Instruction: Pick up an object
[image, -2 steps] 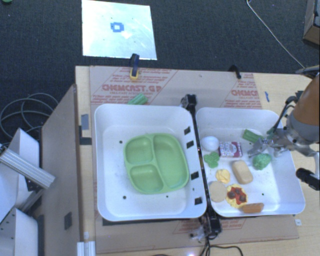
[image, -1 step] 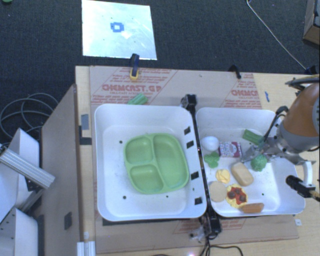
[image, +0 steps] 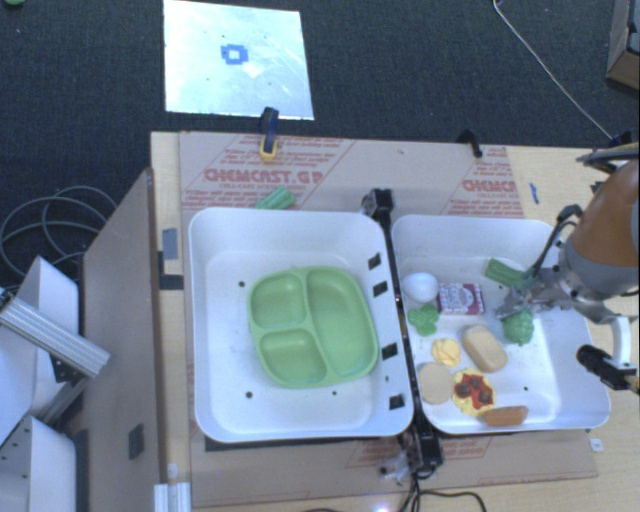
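Two shallow white plastic bins were seen side by side on the bench. The left bin was occupied by a pale green three-compartment plastic tray, set slightly askew near its centre. The right bin was crowded with toy food.

The grey arm with its orange band was extended in from 3 o'clock, and its two-finger gripper was positioned low over the right bin, just above a green broccoli-like toy. Whether the fingers were open or closed could not be told, and nothing was visibly held between them.

A green flat piece was lying at 11 o'clock of the gripper. At the bin's centre, a tan bread-shaped block was found, with a small red-and-white printed box at its 11 o'clock. A white egg-shaped ball was placed at 9 o'clock of that box, and a green leafy toy just below it. A yellow lump, a beige round disc, a yellow-and-red pizza-like piece and an orange sausage-shaped toy were gathered toward 6 o'clock.
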